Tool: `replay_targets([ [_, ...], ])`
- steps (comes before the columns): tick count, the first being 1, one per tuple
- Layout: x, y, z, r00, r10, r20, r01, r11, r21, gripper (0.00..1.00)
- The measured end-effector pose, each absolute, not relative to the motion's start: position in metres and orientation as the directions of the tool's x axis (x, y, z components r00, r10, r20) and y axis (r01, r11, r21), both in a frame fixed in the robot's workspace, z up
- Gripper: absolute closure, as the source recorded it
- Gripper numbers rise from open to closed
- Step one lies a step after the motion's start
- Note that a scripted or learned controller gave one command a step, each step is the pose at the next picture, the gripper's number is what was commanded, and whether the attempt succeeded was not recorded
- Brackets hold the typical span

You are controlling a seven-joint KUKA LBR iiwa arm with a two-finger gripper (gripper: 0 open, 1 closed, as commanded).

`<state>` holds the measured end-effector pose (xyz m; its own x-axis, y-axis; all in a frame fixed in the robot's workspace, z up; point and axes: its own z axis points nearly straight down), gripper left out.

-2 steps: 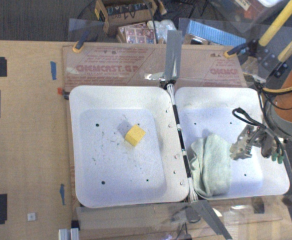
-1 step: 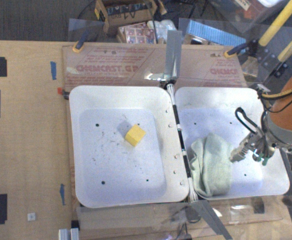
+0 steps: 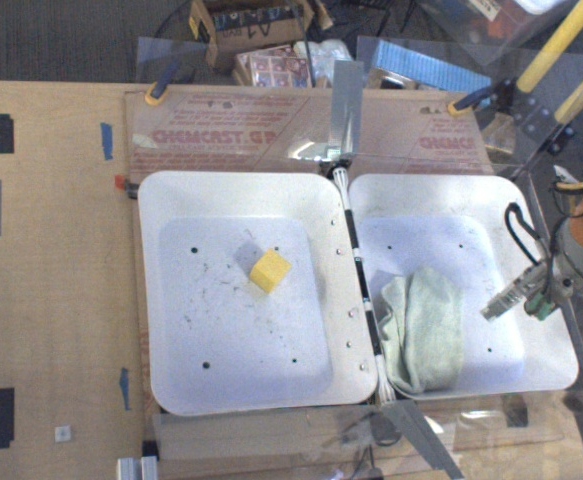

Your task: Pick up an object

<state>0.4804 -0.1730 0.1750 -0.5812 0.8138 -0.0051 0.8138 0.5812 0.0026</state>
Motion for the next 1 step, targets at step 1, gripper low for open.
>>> replay_targets([
  [1, 0.4815, -0.1942, 0.1529, 0.131, 0.991, -0.002, 0.991, -0.131, 0.002, 1.00],
])
